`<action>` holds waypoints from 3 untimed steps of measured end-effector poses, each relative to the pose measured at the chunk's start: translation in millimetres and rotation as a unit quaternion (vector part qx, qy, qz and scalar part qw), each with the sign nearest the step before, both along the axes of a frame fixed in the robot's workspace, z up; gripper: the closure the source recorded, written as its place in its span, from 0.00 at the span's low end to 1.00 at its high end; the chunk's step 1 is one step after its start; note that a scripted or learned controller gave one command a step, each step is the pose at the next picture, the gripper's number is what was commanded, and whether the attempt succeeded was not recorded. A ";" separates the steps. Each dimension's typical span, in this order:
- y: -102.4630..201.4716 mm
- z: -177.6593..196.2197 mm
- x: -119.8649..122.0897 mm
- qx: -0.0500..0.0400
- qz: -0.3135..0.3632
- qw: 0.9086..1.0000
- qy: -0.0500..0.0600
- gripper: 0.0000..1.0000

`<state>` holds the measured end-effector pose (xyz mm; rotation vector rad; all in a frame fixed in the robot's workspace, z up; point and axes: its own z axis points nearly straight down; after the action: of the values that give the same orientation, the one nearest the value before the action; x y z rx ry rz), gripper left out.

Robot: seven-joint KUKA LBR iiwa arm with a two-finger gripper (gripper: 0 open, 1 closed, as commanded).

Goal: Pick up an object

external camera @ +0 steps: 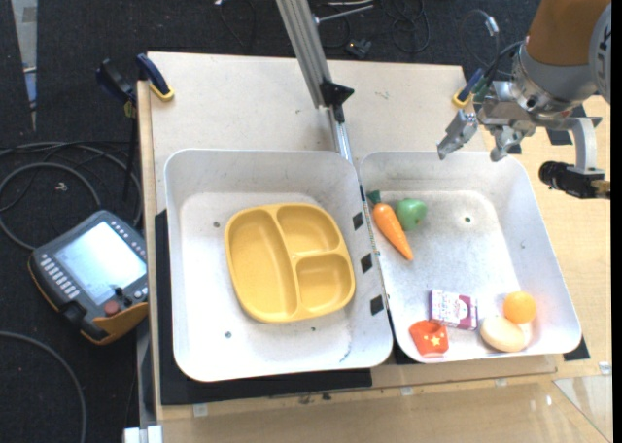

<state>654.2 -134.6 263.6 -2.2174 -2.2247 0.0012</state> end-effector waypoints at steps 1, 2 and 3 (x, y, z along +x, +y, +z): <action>0.0 0.0 0.0 0.000 0.000 1.000 0.000 0.00; -6.3 -60.1 -6.1 0.000 -0.002 1.000 0.003 0.00; -2.1 -103.7 -6.2 0.000 -0.002 1.000 0.002 0.00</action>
<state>648.1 -136.7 159.9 -2.2190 -2.2191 0.0049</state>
